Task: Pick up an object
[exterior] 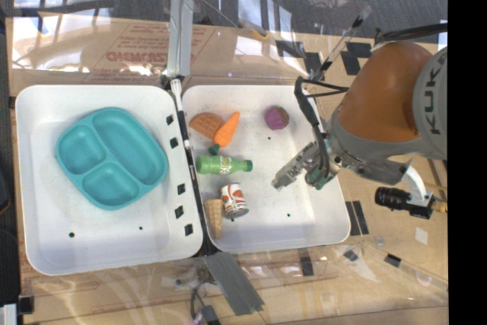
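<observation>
The right bin (335, 228) holds a purple round toy (277, 117), an orange carrot (227, 129), a brown bread-like piece (204, 124), a green bottle (223, 164), a red and white can (234, 202) and a tan cone (214, 216). My gripper (298, 173) hangs over the right part of this bin, right of the green bottle and below the purple toy. Its fingers stand apart with nothing between them. The orange-banded wrist (384, 95) looms above it at the right.
The left bin (30, 186) carries a teal divided plate (112, 157). A metal divider (179, 42) runs between the bins. Cables and a black fitting (396, 199) sit off the right bin's right rim.
</observation>
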You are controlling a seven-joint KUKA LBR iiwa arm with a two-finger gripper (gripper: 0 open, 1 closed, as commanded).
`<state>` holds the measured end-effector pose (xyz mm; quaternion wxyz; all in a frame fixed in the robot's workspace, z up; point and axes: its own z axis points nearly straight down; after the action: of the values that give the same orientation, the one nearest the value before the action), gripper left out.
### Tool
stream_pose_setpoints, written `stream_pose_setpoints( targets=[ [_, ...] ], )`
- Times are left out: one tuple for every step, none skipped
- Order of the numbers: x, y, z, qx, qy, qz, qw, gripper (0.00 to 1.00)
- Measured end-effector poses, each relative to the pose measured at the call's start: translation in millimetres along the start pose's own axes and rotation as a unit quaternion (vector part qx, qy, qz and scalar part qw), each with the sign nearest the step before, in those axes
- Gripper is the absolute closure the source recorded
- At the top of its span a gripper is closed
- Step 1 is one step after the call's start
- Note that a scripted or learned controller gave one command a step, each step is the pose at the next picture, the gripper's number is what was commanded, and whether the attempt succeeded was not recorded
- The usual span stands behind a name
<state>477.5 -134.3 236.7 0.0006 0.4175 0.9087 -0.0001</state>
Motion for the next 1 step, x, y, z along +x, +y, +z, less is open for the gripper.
stream_pose_setpoints(
  targets=[
    [-0.1,1.3,-9.7,0.000,0.000,-0.003,1.0000,1.00]
  ],
)
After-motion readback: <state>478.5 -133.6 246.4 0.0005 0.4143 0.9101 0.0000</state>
